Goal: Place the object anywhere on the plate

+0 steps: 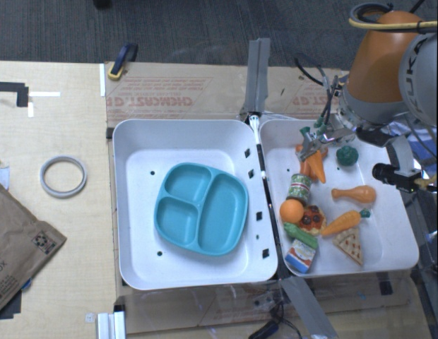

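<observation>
Camera view, left to right: blue three-compartment plate (pixel 202 209) in left bin (pixel 127 189); right bin (pixel 395 249) holding toy foods. Claw (pixel 314 141) over an orange carrot (pixel 315 164), finger state cannot be told. Advice: secure grip, lift clear of divider.

— Where's the plate?
— The blue plate (pixel 202 209) lies in the left bin (pixel 134 210), nothing on it.
— And the gripper?
— The gripper (pixel 312 140) hangs over the right bin (pixel 395 253), above an orange carrot (pixel 314 165).
</observation>
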`<control>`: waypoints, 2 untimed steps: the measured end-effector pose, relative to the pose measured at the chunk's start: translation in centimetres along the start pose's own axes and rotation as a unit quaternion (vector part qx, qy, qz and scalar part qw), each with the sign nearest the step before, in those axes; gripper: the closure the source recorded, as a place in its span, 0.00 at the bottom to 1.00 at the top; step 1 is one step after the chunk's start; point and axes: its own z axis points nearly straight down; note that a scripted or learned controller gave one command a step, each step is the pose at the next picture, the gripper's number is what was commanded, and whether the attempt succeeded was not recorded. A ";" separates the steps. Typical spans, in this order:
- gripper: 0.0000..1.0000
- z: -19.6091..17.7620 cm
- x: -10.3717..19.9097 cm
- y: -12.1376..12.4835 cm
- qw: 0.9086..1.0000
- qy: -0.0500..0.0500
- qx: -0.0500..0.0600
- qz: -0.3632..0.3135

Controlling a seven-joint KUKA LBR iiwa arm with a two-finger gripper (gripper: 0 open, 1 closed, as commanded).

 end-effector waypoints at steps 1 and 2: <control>1.00 1.0 9.1 0.5 1.000 0.000 0.001 -0.004; 1.00 1.0 14.8 0.6 1.000 0.000 0.002 -0.020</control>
